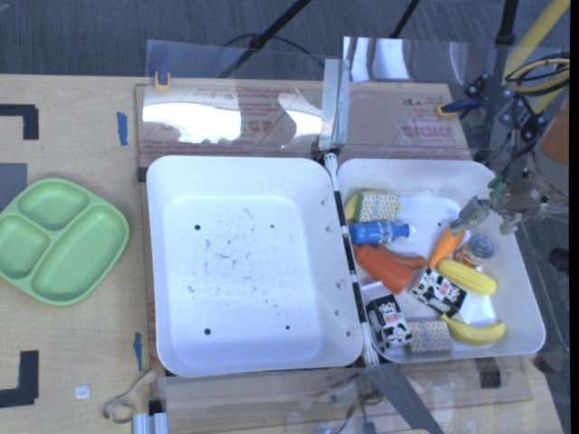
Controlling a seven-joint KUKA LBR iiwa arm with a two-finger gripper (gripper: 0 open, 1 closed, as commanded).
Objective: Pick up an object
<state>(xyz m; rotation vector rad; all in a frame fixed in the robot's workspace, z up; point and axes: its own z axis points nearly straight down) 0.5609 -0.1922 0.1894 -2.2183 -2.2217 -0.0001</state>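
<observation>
The hand (479, 213) hangs over the right bin's (525, 306) far right edge; whether it is spread I cannot tell. Below it lie a carrot (445, 245), bottle (378, 233), corn (466, 278) and banana (477, 332).

Wooden bench (81, 107), grey carpet floor (109, 16).
</observation>
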